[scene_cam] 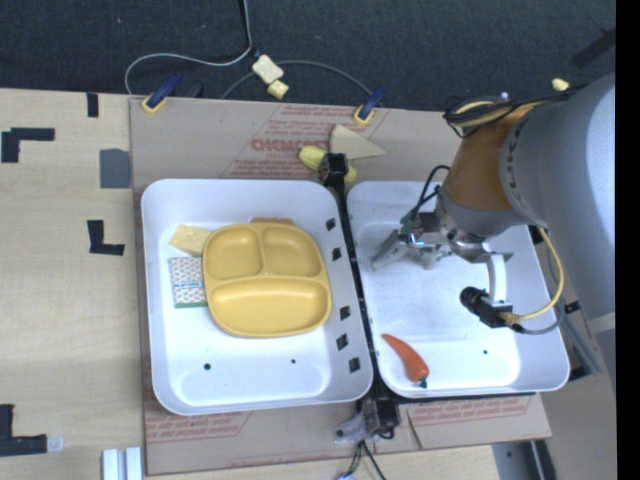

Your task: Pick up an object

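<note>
Gripper (392, 250) sits low over the right shallow white bin (520, 368), upper-left part of its floor. Fingers spread apart, nothing between them.

Nearest candidate: small orange-red chili-shaped toy with green stem (408, 357), lying flat at the bin's 7 o'clock, well apart from the fingertips. Judged the likely target, since it lies alone on that floor.

Left white bin (160, 368) holds a yellow three-compartment plastic plate (266, 278), centred, partly covering a pale yellow wedge (187, 238) and a patterned flat card (186, 280) at its 9 o'clock. Both would grasp poorly while pinned.
</note>
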